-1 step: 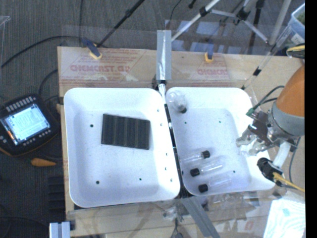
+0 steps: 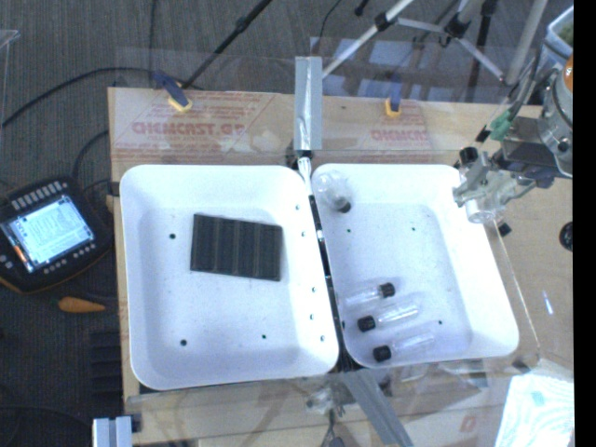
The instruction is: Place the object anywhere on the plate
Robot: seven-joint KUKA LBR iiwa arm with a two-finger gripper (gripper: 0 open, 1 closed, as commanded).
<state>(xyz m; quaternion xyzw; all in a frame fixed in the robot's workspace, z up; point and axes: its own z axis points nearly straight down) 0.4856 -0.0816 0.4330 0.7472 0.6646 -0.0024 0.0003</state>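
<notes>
A dark ribbed rectangular plate (image 2: 237, 248) lies flat in the left bin (image 2: 149, 203), slightly left of its middle. Three clear vials with black caps (image 2: 391, 317) lie close together in the front part of the right bin (image 2: 438, 240). Another clear vial (image 2: 333, 192) sits in that bin's far left corner. My gripper (image 2: 478, 194) hangs over the far right rim of the right bin, well away from the vials and far from the plate.
The grey arm with its orange band (image 2: 559, 110) comes in from the upper right. A metal strip (image 2: 308, 110) runs behind the gap between the bins. A handheld control pendant (image 2: 47, 231) lies left of the bench.
</notes>
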